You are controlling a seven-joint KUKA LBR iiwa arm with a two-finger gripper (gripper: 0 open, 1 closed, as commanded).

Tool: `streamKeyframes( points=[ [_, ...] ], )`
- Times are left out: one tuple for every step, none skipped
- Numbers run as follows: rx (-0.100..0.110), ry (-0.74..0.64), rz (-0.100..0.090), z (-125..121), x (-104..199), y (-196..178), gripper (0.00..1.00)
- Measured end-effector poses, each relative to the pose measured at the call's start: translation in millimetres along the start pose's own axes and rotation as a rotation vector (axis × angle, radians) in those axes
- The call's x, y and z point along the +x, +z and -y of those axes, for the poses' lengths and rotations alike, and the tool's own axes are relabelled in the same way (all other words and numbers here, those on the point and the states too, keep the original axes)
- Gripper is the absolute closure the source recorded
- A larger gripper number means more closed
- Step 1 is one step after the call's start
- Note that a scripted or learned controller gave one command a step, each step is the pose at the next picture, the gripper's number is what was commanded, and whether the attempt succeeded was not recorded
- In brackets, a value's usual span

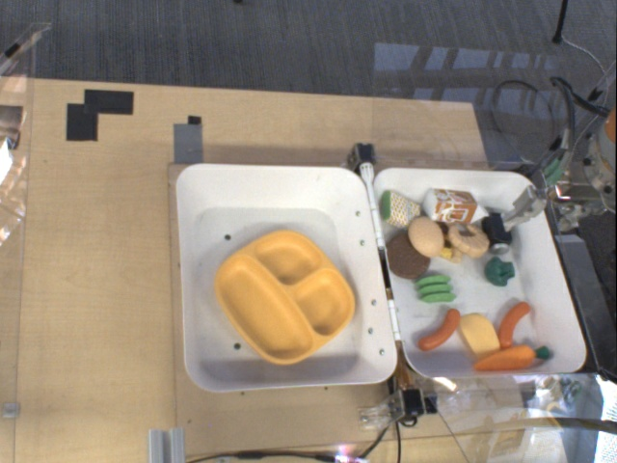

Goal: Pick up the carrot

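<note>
Gripper [521,207] hangs at the far right corner of the right bin [542,297], well apart from the carrot [506,358]. We can't tell if it's spread or closed.

Count in that bin: one carrot, lying along the near edge, two red sausages [439,329], one yellow cheese block [479,334] just beside the carrot, one pea pod [435,287], one broccoli [499,271], one carton [451,204], one bun [425,235], one doughnut [469,240] and one brown disc [407,257].

Left of the carrot, the other bin [222,220] holds one yellow plate [284,295] with three sections.
</note>
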State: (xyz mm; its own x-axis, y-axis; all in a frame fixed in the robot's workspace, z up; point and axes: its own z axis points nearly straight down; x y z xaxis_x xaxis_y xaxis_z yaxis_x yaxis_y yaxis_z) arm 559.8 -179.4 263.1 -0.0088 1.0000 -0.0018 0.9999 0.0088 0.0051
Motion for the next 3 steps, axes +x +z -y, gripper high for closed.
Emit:
streamKeyframes(
  points=[
    [-0.001,-0.109,-0.005,12.6,102.8,-4.0,0.00],
    [-0.017,-0.177,0.008,-9.7,42.2,-156.1,0.00],
    [0.013,-0.068,-0.005,-53.8,78.5,8.1,0.00]
  ],
)
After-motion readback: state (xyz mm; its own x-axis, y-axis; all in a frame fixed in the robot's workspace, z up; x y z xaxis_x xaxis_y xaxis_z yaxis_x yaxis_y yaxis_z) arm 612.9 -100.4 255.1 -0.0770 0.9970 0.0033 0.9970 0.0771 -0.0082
